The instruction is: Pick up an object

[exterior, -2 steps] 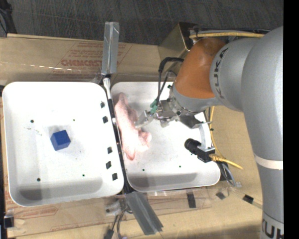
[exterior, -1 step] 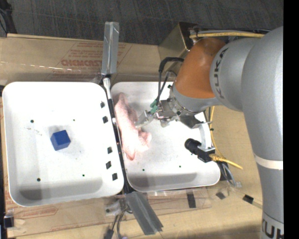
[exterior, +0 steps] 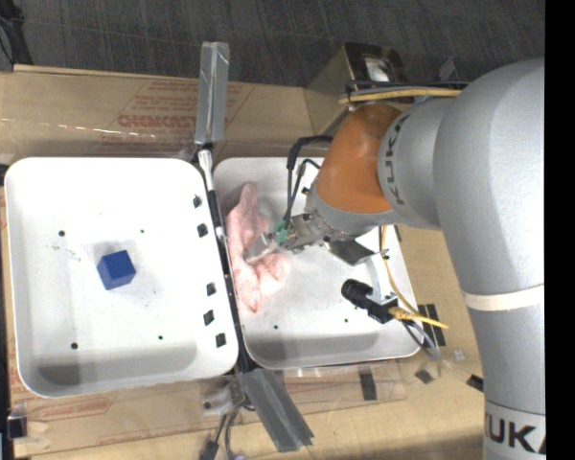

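One pink cloth [exterior: 251,247], soft and crumpled, lies in the right bin [exterior: 316,348], stretched lengthwise along that bin's left wall, close to the divider between the two bins. It is the only loose thing I can count in that bin. The gripper [exterior: 280,241] is down at the cloth's right edge, its tip right against the pink folds about halfway along. From here I cannot tell whether it is clenched, released or grasping any of the fabric; the tip is small and blends with the cloth.

Behind the gripper the one arm [exterior: 441,171] comes in from the right, a bulky grey body with a single orange band [exterior: 355,166] above the wrist. A black fitting with a yellow cable [exterior: 379,300] hangs beneath the wrist, over the right bin's floor.

There are two white bins, side by side and touching along a metal bar. The left bin [exterior: 38,257] holds one blue cube [exterior: 117,268], sitting left of centre, well apart from the cloth. Both bins rest on a sheet of brown cardboard [exterior: 96,103] with red lettering.
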Robot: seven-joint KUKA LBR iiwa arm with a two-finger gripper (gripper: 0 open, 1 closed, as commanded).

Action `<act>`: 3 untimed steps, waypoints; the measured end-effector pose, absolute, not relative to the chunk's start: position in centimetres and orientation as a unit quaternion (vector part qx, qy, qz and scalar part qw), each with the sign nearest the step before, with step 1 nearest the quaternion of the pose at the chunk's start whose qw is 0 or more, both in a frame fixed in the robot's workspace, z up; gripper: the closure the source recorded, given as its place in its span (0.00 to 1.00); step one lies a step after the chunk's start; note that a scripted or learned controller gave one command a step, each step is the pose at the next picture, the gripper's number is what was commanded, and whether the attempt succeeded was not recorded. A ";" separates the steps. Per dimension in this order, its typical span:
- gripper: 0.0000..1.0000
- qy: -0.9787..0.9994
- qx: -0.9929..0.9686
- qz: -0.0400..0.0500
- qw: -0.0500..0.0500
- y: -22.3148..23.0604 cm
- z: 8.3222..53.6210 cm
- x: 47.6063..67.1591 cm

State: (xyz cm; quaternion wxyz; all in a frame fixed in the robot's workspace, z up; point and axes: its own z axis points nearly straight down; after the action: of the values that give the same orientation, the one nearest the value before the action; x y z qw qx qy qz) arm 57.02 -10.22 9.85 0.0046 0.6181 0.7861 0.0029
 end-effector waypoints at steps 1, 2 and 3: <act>1.00 0.787 0.616 0.002 0.003 -10.1 10.8 57.0; 1.00 0.836 0.548 0.000 -0.001 -3.6 19.2 60.6; 0.00 0.836 0.548 -0.001 -0.001 -3.6 19.2 60.6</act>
State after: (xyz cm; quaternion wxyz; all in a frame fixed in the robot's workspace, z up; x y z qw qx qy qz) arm 60.61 -3.59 19.18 -0.0007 0.5484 0.8362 -0.0007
